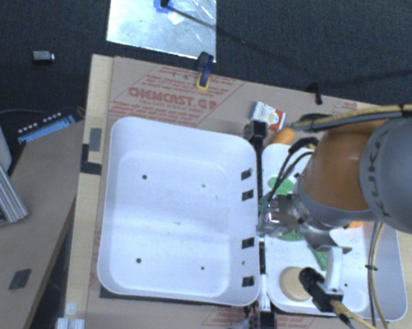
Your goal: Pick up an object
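Observation:
My gripper (273,224) hangs low over the left side of the right bin (388,300), close to the wall between the two bins. The grey arm with its orange band (338,171) covers most of that bin. A round tan object (294,283) lies near the bin's front edge, just below the gripper. A green object (283,186) peeks out above the gripper, and another green bit (322,257) shows under the wrist. An orange object (286,137) lies at the bin's far end. Whether anything is in the gripper is hidden.
The left bin (177,209) stands beside the right one on a cardboard sheet (170,98). A small red and white box (267,115) sits beyond the bins. Black clips (251,197) line the shared wall. A yellow cable (368,312) loops over the right bin's front.

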### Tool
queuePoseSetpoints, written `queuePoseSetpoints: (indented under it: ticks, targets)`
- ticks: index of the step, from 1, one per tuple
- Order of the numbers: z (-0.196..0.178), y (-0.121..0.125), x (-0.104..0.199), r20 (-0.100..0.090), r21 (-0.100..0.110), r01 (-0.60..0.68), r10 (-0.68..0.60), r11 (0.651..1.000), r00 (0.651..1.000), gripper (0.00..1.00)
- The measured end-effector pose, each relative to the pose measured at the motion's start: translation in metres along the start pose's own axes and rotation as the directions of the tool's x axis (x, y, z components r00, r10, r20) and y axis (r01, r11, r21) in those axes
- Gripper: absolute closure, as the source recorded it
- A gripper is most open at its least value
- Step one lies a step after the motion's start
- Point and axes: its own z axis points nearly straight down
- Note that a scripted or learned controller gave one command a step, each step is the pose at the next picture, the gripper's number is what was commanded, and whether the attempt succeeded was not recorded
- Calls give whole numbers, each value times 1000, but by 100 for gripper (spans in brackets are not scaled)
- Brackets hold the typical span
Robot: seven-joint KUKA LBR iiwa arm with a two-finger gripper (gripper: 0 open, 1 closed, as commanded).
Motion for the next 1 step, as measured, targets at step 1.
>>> queuePoseSetpoints:
  ticks: [1]
  targets:
    - [-150,11,33,-1,-22,1,-1,1000,1000,100]
